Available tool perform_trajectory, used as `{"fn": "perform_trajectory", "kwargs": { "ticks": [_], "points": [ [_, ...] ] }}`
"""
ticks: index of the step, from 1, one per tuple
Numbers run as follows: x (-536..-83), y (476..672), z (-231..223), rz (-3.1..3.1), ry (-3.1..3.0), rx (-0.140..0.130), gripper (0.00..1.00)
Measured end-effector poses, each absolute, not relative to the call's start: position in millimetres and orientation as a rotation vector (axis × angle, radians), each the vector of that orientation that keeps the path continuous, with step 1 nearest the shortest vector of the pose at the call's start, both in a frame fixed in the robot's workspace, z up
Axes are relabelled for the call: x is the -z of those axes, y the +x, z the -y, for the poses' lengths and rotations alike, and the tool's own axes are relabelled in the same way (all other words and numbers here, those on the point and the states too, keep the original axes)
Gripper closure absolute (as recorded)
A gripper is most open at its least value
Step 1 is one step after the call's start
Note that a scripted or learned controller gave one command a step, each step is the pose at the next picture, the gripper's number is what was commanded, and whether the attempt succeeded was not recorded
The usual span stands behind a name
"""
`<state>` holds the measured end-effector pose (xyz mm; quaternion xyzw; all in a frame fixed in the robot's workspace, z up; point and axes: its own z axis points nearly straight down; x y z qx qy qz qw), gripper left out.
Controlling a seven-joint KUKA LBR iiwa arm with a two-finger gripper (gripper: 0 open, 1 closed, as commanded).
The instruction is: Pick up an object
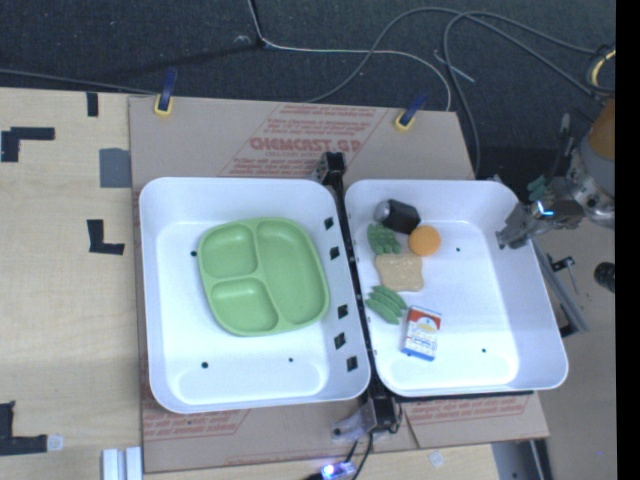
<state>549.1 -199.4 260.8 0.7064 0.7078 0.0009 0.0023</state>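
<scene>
Nothing picked yet. Gripper (512,230) is parked at the right bin's (500,298) far right rim; jaw state can't be told. Candidate objects, e.g. orange ball (425,240), are left lying in that bin's left half, well apart.

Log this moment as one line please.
tool: at right bin's right rim | holding: nothing seen | small round orange ball: in right bin | stage: approach
</scene>
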Motion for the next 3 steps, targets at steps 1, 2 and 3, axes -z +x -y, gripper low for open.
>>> {"fn": "perform_trajectory", "kwargs": {
  "ticks": [1, 2, 3],
  "points": [
    [-253, 553.9, 148, -2.228, 2.216, 0.0, 1.0],
    [-255, 569.5, 104, -2.229, 2.216, -0.001, 1.0],
    [-258, 583.9, 48, -2.23, 2.215, -0.001, 1.0]
  ]
}}
